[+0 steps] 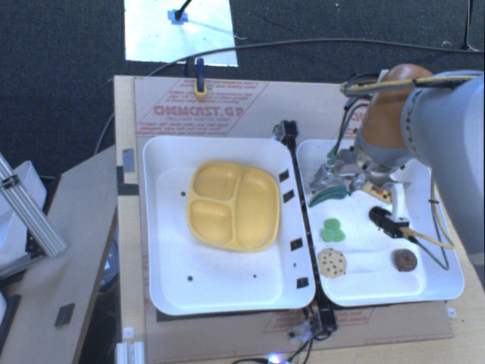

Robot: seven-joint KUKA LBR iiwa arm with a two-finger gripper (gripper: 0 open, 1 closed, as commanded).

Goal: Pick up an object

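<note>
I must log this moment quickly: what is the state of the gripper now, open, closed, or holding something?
Gripper: cannot be told; it sits low in the right bin, at a dark green object.

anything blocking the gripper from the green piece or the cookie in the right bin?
Nothing visible. The gripper sits low at the right bin's left side. The green piece lies just in front of it and the cookie beyond that, both uncovered on bare bin floor, apart from each other.
</note>
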